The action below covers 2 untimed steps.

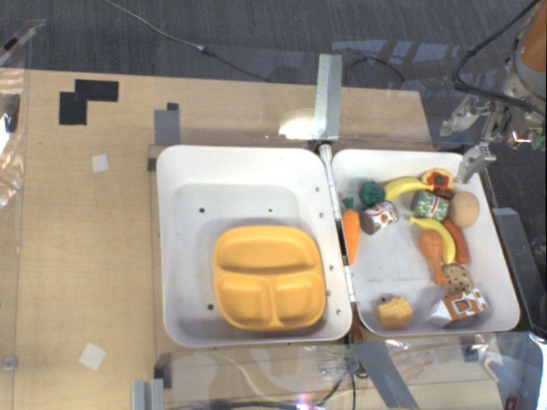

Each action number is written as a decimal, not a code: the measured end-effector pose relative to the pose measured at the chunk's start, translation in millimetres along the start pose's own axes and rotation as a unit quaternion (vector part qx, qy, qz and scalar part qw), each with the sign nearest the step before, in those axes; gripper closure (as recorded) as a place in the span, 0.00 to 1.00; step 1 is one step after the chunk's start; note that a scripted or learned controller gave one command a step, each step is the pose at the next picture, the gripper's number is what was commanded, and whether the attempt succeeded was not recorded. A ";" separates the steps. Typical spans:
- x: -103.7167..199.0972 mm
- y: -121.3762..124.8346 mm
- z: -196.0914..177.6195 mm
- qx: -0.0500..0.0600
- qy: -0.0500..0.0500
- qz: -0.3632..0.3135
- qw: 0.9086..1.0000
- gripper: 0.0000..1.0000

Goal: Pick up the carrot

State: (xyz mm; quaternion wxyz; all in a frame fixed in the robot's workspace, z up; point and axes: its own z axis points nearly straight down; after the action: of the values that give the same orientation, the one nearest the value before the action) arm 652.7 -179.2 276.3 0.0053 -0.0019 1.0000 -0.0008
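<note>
The claw, upper right, holds nothing I can see. The carrot lies in the right bin; the left bin holds a yellow tray.

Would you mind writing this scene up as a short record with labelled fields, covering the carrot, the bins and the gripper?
target: carrot, lying along the left wall of the right bin, orange body with green top
near target: small can just right of it; two bananas beyond
left bin: holds a yellow divided plate
gripper: above the right bin's far right corner, apart from the carrot
task status: carrot not yet picked up
</note>
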 end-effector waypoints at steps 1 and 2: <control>13.5 -20.4 186.0 0.001 -0.003 -0.034 0.999 0.00; 9.6 -17.0 172.1 0.001 -0.008 -0.038 0.999 1.00</control>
State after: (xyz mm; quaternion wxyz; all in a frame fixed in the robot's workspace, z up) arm 645.0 -196.5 104.1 0.0134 -0.0403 0.9991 -0.0016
